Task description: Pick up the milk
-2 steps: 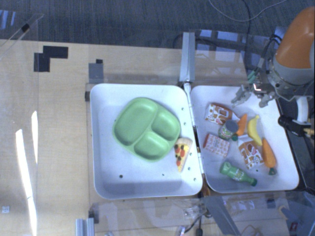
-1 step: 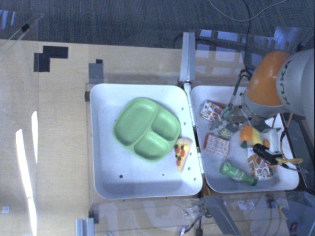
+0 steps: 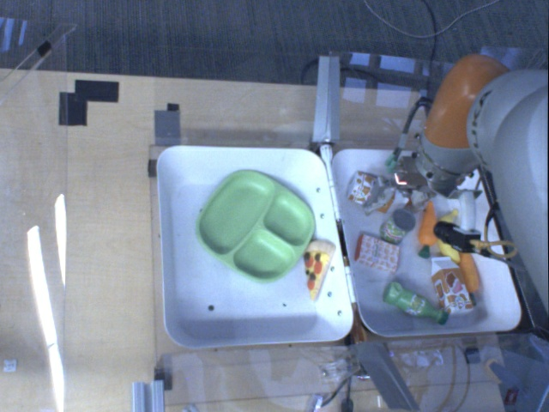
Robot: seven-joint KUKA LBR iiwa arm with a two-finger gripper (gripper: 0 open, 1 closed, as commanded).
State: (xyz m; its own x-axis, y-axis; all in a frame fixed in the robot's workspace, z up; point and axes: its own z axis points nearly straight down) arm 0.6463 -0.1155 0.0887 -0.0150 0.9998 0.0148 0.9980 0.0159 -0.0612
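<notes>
**Arm over the far end of the right bin, milk lying near the front**

Camera view: two white bins sit side by side on the counter (image 3: 103,230). The left bin (image 3: 184,307) holds a green divided plate (image 3: 257,223) in its middle, and a toy pizza slice (image 3: 317,269) lies just beside the plate's right edge, against the bin's right wall.

The arm (image 3: 455,110) reaches in from the right. Its jaws hang over the far part of the right bin (image 3: 502,316), close to a small crumpled packet (image 3: 364,187). Whether they are released or clenched I cannot tell, as the wrist hides them.

What looks like the milk (image 3: 450,286), a small white carton with orange print, lies toward the near right of that bin, apart from the jaws. A green bottle (image 3: 414,303) lies on its side just left of it. Farther in are a red-patterned box (image 3: 376,251), a grey can (image 3: 397,228) and a cluster of orange and yellow toy food (image 3: 446,243).
</notes>
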